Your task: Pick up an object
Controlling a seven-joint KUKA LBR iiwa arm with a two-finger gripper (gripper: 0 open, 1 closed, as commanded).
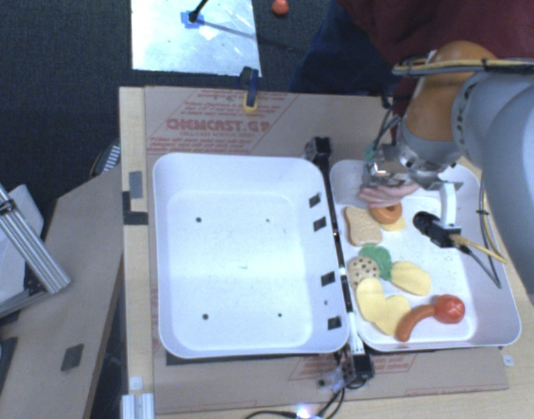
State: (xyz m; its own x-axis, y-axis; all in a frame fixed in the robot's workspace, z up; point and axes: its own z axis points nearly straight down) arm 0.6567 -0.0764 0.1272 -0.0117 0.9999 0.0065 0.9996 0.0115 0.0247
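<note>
Two white bins sit on the bench (206,116); the right bin (503,308) holds toy food. Pincer (382,182) sits low over a pink piece (376,196); its state cannot be determined.

2 white bins (241,168), red tomato (449,308), yellow lemon (411,278), green leaf (378,256), tan bread (364,227), orange-banded grey arm (476,94).
</note>
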